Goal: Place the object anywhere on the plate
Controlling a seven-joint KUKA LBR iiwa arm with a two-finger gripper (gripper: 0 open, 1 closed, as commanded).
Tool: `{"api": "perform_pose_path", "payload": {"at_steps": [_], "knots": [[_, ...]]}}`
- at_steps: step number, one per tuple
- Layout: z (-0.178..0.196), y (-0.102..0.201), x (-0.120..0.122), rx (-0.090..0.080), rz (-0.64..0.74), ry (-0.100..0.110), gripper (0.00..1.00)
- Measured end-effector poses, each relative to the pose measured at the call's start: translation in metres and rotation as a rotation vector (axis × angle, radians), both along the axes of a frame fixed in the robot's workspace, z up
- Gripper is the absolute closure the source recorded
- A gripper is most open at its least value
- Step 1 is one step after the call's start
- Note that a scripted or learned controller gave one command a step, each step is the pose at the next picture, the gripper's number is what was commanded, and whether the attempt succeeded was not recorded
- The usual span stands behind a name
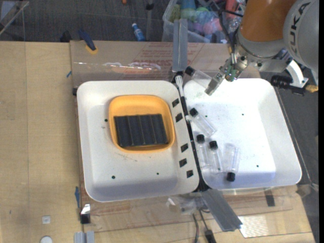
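Vials (217,153) (clear, faint) in right bin (263,105)

wooden bench (35,135), dark floor (76,9), toy-filled crate (207,9)

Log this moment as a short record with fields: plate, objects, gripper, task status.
plate: orange plate in the left bin, with a dark ribbed block on it
objects: several clear vials with black caps lying in the right bin, near the divider
gripper: gripper above the right bin's far left corner, a clear vial at its tip
task status: no vial on the plate yet
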State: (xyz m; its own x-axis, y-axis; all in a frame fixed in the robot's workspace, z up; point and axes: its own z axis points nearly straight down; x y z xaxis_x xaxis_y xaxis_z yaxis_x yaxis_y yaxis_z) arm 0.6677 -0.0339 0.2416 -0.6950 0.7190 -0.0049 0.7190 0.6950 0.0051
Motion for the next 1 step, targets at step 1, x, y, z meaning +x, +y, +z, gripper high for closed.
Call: {"api": "perform_pose_path", "payload": {"at_steps": [1], "knots": [[0.0001, -0.0001, 0.0, 0.0, 0.0, 0.0, 0.0]]}}
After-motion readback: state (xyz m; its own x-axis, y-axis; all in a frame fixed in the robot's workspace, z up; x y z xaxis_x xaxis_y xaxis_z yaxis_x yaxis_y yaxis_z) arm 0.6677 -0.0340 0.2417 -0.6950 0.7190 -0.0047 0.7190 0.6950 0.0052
